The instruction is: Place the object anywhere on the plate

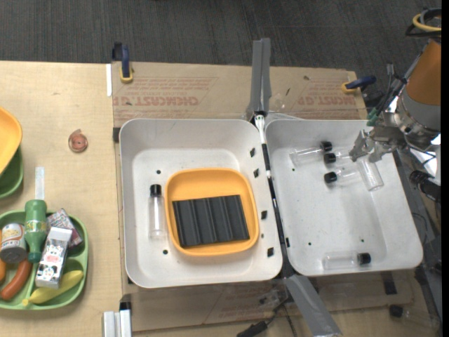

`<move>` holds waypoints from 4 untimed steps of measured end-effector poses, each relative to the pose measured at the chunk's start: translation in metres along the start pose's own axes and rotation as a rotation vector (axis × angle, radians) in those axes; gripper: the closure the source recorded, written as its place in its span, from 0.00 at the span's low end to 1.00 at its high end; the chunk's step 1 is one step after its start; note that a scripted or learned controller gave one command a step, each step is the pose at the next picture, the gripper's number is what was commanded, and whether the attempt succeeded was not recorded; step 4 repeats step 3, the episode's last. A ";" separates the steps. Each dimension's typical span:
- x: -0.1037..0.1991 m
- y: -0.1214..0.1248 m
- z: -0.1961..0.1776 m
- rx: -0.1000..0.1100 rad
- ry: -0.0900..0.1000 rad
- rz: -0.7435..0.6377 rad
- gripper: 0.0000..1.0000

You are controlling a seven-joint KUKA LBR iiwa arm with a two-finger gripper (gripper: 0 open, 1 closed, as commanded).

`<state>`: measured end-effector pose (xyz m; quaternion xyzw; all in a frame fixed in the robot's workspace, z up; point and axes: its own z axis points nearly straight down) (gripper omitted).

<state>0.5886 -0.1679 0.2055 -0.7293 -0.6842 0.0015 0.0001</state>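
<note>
Clear vial (370,174) just below pincer (367,150)

cardboard sheet (210,97) | "CHEMCAST GP", upside down | printed on both halves

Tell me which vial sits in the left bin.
The black-capped vial lying left of the orange plate; the other vials are all in the right bin.

arm (423,90): orange band | grey wrist | gripper (368,148): silver-grey metal
</note>
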 end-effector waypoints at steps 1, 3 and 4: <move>-0.026 0.060 0.001 -0.003 -0.001 -0.315 1.00; -0.050 0.074 -0.034 -0.006 -0.003 -0.529 0.00; -0.050 0.074 -0.034 -0.006 -0.003 -0.529 0.00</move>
